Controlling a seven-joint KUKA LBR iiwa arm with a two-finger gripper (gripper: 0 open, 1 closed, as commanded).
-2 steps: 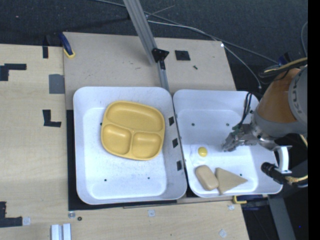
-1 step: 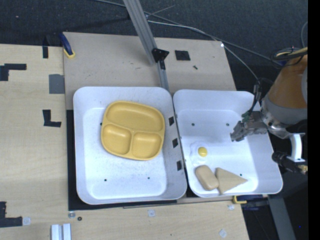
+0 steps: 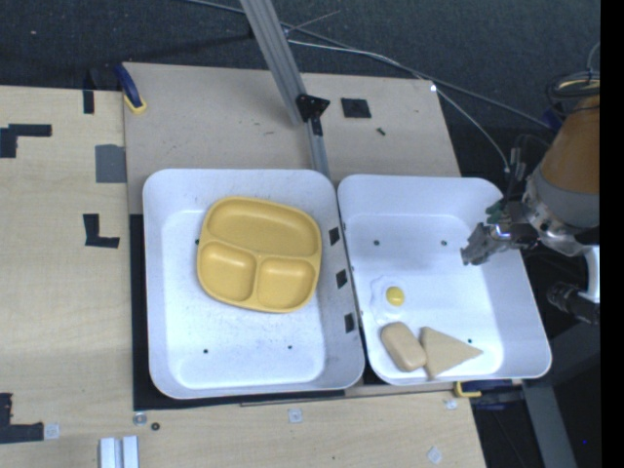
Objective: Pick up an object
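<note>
Nearest the camera, the front strip of the counter (image 3: 58,359) is pale wood marked with short black tape pieces; a small yellow clip (image 3: 466,389) sits at the front edge of the right bin.

The right bin (image 3: 517,310) is shallow and white; three items lie in its near part. A tan bread roll (image 3: 403,346) lies at the front, touching or just beside a tan wedge (image 3: 448,350) to its right; the wedge points toward the right wall of the bin. A fried egg (image 3: 392,295), white with a yellow yolk, lies flat just behind the roll, apart from it.

The left bin (image 3: 175,349) is also white and stands side by side with the right bin, their inner rims touching. A yellow divided plate (image 3: 259,253) rests in its rear half, with one long compartment at the back and two smaller ones at the front.

The pincer (image 3: 480,246) is over the right rear part of the right bin, well apart from the egg, roll and wedge; it carries nothing between its tips; whether it is parted or closed cannot be told at this resolution. The arm (image 3: 575,169) enters from the right, grey with an orange band.

Farther back, a grey metal bar (image 3: 278,52) slants across the counter toward the bins; a blue and yellow clamp (image 3: 131,90) sits at the far left corner; thin cables (image 3: 468,105) run over the dark floor (image 3: 468,18) beyond.
</note>
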